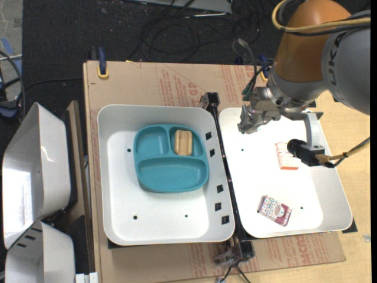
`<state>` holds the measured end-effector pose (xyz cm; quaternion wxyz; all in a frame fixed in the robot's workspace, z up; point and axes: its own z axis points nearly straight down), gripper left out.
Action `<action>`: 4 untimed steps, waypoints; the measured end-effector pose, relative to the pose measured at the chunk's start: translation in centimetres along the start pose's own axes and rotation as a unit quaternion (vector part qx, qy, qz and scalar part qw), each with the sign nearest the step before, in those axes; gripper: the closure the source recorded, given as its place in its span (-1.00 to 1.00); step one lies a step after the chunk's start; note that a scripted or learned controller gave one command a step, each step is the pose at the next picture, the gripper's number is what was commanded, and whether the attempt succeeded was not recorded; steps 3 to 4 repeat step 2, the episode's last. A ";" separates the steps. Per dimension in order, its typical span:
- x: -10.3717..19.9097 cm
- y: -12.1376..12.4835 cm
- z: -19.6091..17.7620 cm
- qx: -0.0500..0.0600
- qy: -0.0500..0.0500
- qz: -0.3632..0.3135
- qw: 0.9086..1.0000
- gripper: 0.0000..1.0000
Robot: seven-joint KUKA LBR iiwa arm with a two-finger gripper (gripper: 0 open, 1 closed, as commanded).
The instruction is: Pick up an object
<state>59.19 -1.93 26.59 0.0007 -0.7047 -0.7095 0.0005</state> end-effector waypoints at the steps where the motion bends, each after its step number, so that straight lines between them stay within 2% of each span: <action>1: 5.5 0.0 1.8 0.001 0.001 -0.001 1.000 1.00; 2: 11.4 0.2 3.0 0.000 0.000 -0.001 1.000 1.00; 4: 11.4 0.2 3.0 0.000 0.000 -0.001 1.000 1.00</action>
